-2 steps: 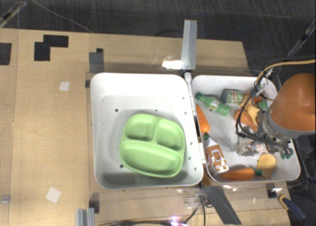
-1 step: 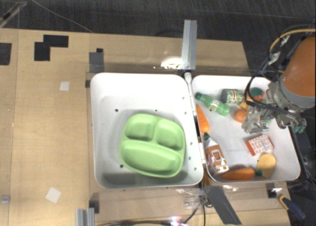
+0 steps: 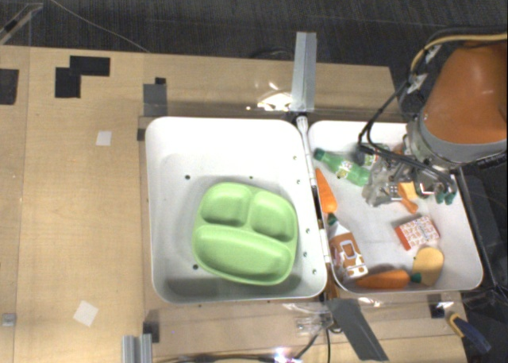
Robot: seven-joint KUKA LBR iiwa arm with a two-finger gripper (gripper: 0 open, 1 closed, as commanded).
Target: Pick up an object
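Step in hand, as judged: approach. The gripper (image 3: 386, 187) is lowered into the right bin (image 3: 475, 262), at its upper middle, with the arm (image 3: 468, 103) above it at the right. Whether the jaws are apart or together cannot be told; they are blurred against clutter, and nothing is seen held between them.

Candidate objects, all in the right bin: a green bottle (image 3: 343, 166) lying just left of the gripper; a small orange piece (image 3: 407, 192) just beside it on the right; a red-and-white packet (image 3: 417, 232) below that; a yellow fruit (image 3: 429, 262) near the lower right corner; a carrot (image 3: 383, 279) along the lower wall; a brown box (image 3: 347, 254) and an orange stick (image 3: 325, 190) against the left wall.

Next move, as judged: one object is to be centred under the jaws, most likely the bottle or orange piece, before closing. Crowding near the gripper may spoil the grasp.

The left bin (image 3: 167, 147) holds a green tray (image 3: 246, 233). Both bins rest on the table (image 3: 71, 218).
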